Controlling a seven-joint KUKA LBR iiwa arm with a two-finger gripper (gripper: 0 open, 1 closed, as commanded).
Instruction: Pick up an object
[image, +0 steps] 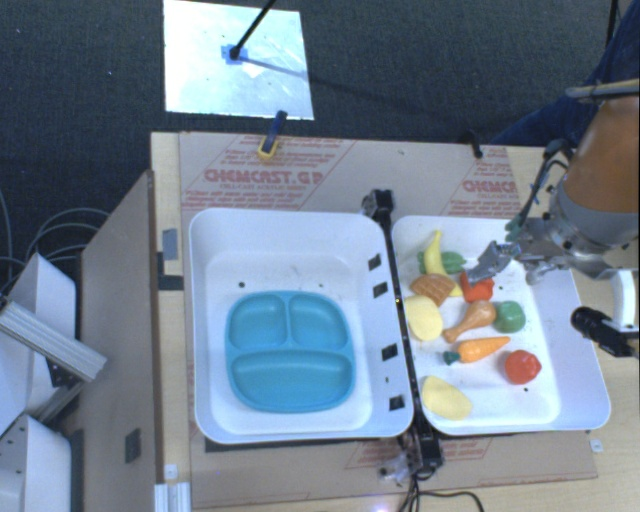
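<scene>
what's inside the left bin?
The left bin holds one blue divided plate with three compartments, nothing visible in them. The bin floor under the plate is covered.

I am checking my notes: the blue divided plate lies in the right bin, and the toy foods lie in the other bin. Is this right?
Not quite. The camera view shows the blue divided plate in the left bin; the toy foods lie in the other, right bin.

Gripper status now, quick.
Gripper: low over the toy food in the right bin, by a red piece; open or shut cannot be told.
</scene>
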